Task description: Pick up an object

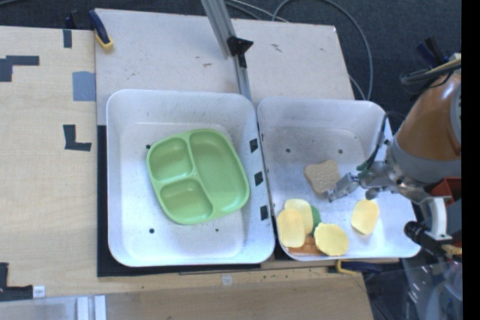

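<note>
The right bin [315, 120] holds a tan sponge-like piece [323, 175] near its middle. Several yellow food-shaped pieces lie along its front: one [292, 227] at the front left, one [331, 239] beside it, and one [365, 216] further right. A green bit [315, 216] peeks out between them. My gripper [346, 185] reaches in from the right, low over the bin floor just right of the tan piece, with its fingers open and nothing between them.
The left bin [120, 161] contains a green divided tray [197, 176]. A slanted metal pole [214, 0] comes down to the seam between the bins. Cables run across the dark floor behind the bench. The arm's orange band [431, 124] hangs over the right bin's right rim.
</note>
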Controlling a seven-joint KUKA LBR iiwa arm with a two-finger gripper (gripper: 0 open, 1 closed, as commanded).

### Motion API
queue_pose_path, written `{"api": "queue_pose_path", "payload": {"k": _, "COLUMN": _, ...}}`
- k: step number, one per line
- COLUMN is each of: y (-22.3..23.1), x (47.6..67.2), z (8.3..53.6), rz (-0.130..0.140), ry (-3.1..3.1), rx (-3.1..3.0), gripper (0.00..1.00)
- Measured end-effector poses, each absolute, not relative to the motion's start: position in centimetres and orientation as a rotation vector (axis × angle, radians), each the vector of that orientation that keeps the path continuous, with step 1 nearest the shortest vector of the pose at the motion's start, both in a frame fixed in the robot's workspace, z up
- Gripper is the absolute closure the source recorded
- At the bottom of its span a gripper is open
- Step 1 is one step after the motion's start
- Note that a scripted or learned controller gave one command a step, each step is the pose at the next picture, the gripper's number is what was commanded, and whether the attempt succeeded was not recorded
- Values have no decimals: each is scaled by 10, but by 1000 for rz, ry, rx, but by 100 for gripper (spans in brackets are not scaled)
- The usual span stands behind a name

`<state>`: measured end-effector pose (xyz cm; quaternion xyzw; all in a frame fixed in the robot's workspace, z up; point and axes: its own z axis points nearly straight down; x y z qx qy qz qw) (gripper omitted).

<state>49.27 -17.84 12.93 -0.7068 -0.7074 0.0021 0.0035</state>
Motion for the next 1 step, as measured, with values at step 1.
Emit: {"api": "queue_pose_path", "payload": {"k": 1, "y": -178, "x": 493, "z": 88, "rz": 1, "ry": -2224, "rx": -2220, "gripper": 0}}
